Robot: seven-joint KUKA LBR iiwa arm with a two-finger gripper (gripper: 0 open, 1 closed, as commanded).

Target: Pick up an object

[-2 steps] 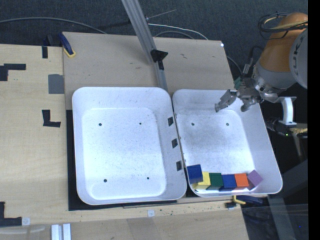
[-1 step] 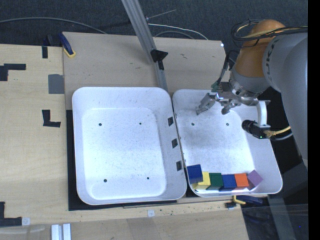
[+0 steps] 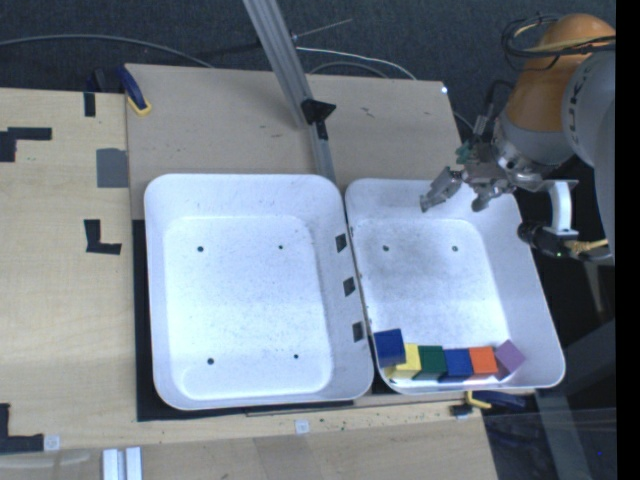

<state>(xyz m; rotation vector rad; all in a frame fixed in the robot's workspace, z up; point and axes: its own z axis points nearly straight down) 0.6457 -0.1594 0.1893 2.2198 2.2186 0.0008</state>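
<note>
Several small blocks lie in a row along the near edge of the right bin (image 3: 520,268): a blue block (image 3: 389,345) resting on a yellow one (image 3: 405,363), then a green block (image 3: 431,359), another blue block (image 3: 458,363), an orange block (image 3: 483,360) and a purple block (image 3: 509,354). My gripper (image 3: 458,195) hangs over the far rim of the right bin, well away from the blocks. Its two fingers are spread apart with nothing between them.
The left bin (image 3: 160,268) sits beside the right one, their rims meeting in the middle. A slanted metal post (image 3: 283,53) rises behind the bins. Black tape marks (image 3: 98,236) dot the wooden bench at the left. Cables run across the dark floor beyond.
</note>
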